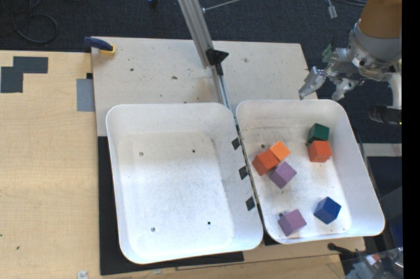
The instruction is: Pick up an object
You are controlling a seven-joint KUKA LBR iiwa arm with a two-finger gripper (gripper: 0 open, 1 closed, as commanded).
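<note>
My two-finger gripper [323, 88] hangs above the far rim of the right-hand shallow white bin [367, 169], fingers spread and pinching nothing, my grey arm reaching in from the right. Below sit small coloured cubes, the green cube [319, 132] nearest.

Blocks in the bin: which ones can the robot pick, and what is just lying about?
For the job: hand; green block; red block; orange block; blue block; two purple blocks.

Lying about: metal post; blue clamp; cables.
</note>
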